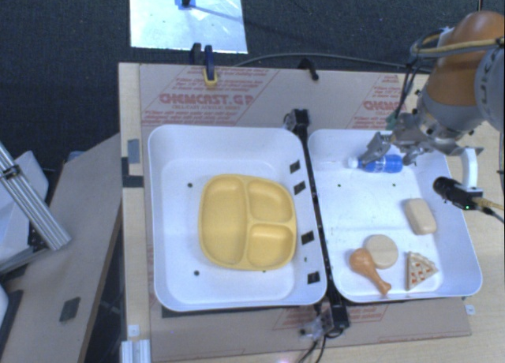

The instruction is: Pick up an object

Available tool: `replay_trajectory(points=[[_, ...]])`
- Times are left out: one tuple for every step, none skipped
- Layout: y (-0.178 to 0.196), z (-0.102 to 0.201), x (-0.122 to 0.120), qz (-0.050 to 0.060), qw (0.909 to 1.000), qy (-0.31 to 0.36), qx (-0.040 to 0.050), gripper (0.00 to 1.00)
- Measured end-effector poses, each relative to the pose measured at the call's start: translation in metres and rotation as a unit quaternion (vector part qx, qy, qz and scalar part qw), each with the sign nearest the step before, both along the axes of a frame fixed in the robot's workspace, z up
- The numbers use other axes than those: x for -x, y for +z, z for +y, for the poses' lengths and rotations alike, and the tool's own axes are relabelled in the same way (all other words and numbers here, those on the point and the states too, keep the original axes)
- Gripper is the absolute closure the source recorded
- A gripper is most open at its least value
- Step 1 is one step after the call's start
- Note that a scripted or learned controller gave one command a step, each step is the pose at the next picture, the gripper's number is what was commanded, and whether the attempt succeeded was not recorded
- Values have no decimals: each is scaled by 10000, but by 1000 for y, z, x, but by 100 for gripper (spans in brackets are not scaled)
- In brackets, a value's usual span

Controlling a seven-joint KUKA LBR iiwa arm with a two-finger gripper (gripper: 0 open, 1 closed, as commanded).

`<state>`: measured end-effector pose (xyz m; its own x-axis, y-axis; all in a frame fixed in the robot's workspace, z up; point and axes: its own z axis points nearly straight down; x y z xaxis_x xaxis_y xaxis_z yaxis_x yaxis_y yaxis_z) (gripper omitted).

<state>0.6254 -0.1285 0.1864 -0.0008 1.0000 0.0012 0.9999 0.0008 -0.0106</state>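
A wooden bench point(237, 89) seen from above at a slant carries two shallow white plastic bins side by side, joined along a dark seam with black clips; a clear printed sheet lies under them, probably to guard the bench top

The left white bin point(173, 156) holds one thing, a pale yellow plastic plate with three compartments point(246, 221), lying flat near the middle

The right white bin point(339, 156) holds the smaller things, spread well apart, which should leave room to approach each one. Along its near edge lie a tan toy chicken drumstick point(369, 268), touching a round cream biscuit-shaped disc point(383, 250), and just beside these a small toy pizza slice with a red and white top point(420, 270). A beige rounded block like a bread roll point(420, 216) lies nearer the bin's right wall

The grey arm with an orange band point(465, 61) reaches in from the right and hangs over the far part of the right bin. Its two-finger gripper point(388, 148) points down and to the left

The likely target, a small blue plastic bottle with a white cap point(380, 165), lies on its side on the bin floor at the far end. It sits right at the tips of the gripper, partly under them. Whether the bottle is between them or merely beside them cannot be told, and the spread of the tips cannot be made out either, so no hold can be claimed
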Motion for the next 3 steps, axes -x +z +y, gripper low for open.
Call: replay_trajectory(points=[[7,0,-3,-59,10000,11,8,0],[-55,3,-7,-41,10000,15,4,0],[-104,4,-7,-45,10000,10,5,0]])
